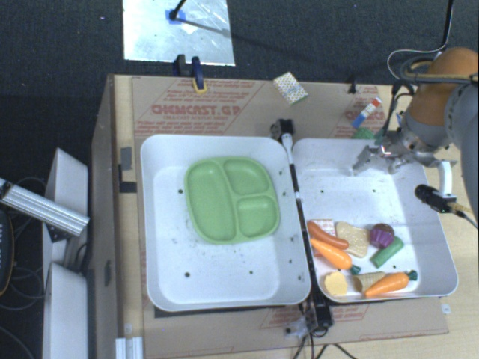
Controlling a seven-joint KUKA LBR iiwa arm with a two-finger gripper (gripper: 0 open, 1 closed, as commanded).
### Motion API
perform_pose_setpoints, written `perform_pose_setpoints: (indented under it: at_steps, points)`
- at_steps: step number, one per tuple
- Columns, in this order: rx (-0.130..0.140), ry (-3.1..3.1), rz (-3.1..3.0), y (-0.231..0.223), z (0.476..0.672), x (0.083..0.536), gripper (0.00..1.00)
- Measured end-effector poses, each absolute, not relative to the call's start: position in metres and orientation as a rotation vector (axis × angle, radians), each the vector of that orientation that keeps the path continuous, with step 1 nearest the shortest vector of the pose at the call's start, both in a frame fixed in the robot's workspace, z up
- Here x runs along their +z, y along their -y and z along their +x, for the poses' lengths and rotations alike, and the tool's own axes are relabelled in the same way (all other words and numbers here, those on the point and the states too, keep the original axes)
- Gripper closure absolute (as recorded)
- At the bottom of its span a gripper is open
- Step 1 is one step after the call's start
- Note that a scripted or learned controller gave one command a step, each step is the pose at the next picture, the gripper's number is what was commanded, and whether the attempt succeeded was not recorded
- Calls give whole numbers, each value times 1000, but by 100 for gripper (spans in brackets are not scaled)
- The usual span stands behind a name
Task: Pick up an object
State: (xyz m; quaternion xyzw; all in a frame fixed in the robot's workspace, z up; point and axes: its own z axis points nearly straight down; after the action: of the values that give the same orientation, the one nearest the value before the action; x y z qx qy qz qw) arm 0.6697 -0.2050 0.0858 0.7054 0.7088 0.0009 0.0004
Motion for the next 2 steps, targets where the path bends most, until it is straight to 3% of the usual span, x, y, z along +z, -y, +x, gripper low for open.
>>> perform_pose_setpoints:
  at_steps: [2]
  points:
    - [3,-2226,2215,205,670,86,0]
